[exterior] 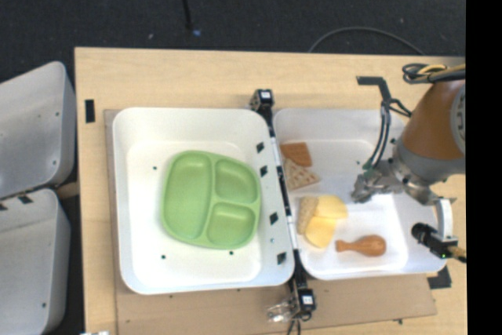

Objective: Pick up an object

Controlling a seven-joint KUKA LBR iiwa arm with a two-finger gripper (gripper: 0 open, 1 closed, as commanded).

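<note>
We look down on a light wooden desk (94, 247) with two white bins side by side. The left bin (133, 247) holds a green plate (210, 200) with three sections, and it lies flat near the middle.

The right bin (345, 267) holds the food toys. Near the wall between the bins we see a small orange-brown square (296, 154), and just below it a tan cracker (301, 176) that touches it. Lower down sits a yellow lump (324, 220), and a pale piece (307, 209) peeks out from under its left side, so we can't see all of that piece. To the right of the yellow lump, near the bin's front edge, lies a brown drumstick (363, 246), apart from the rest.

The arm (431, 133) comes in from the right, and its far side is cut off by the picture's edge. The pincer (367, 188) hangs over the right bin, a little to the right of the yellow lump and above the drumstick. It looks small, grey and blurry, so we cannot tell how it is set. We see no toy in it. Black cables (382, 129) run down along the arm.

Grey shapes (31, 137) sit off the desk at the left, cut off too.
</note>
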